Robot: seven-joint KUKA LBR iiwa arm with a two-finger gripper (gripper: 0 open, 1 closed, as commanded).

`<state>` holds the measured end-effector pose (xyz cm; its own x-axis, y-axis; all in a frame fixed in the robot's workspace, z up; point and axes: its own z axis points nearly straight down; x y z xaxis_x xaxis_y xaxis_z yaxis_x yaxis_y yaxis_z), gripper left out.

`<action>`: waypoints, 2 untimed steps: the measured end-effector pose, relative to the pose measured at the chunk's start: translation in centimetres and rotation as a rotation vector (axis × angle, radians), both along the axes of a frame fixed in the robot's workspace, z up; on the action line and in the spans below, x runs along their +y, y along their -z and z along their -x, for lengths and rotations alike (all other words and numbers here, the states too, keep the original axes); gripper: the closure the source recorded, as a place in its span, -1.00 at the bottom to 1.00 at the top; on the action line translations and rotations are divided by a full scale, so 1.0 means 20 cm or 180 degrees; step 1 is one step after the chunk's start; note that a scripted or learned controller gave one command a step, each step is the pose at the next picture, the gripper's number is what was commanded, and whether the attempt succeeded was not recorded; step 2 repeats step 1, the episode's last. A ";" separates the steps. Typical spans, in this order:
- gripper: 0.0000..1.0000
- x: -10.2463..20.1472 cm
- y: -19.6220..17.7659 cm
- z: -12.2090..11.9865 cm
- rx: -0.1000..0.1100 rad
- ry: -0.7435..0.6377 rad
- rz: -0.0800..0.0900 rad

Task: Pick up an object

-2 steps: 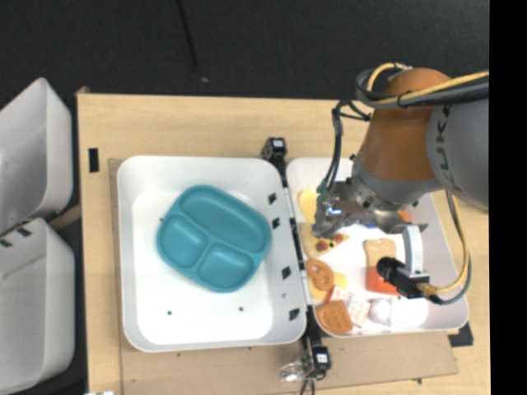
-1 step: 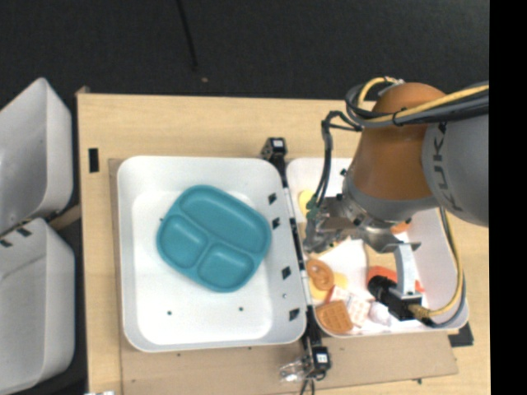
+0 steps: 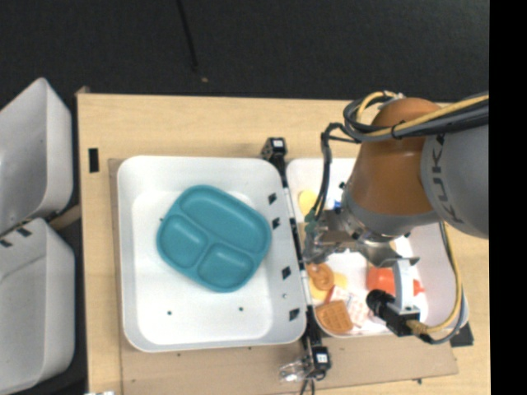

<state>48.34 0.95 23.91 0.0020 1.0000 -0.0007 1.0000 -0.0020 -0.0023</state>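
Overhead slanted view of both bins [image 3: 132,253]

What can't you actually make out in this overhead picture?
- Gripper: the arm's wrist covers it in the camera view, so its state is unclear.
- Right bin: mostly hidden under the arm.
- Small orange items: too small and blurred to identify.

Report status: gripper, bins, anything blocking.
Gripper low in right bin, fingers hidden. Small orange items below it, ungrasped. Teal plate alone in left bin.
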 end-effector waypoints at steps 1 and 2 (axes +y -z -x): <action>1.00 -0.03 -0.05 -0.03 -0.0006 0.0007 0.0000; 1.00 -0.03 -0.05 -0.03 -0.0006 0.0007 0.0000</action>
